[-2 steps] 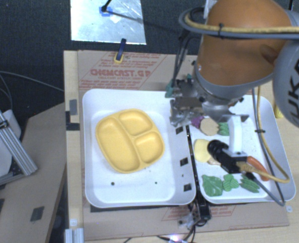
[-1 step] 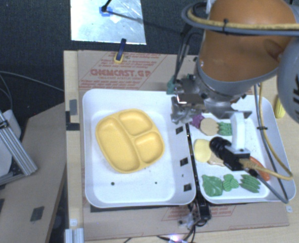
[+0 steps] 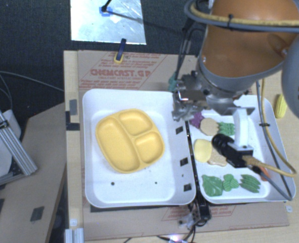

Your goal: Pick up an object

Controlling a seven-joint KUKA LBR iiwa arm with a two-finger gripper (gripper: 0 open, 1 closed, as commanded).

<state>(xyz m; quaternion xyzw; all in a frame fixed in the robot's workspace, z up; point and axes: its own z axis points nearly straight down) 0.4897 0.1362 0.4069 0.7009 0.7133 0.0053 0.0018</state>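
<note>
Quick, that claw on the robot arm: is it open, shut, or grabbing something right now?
Gripper: cannot be told; it sits over the divide between the two white bins, by the purple piece.

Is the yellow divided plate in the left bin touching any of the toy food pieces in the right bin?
Apart. In the camera view the yellow divided plate lies alone in the left bin; the toy food pieces lie beyond the dividing rims.

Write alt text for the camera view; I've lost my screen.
The grey-and-orange arm hangs over the right bin, its gripper near the divider above a scatter of small toy foods. The left bin holds a yellow compartment tray.
</note>
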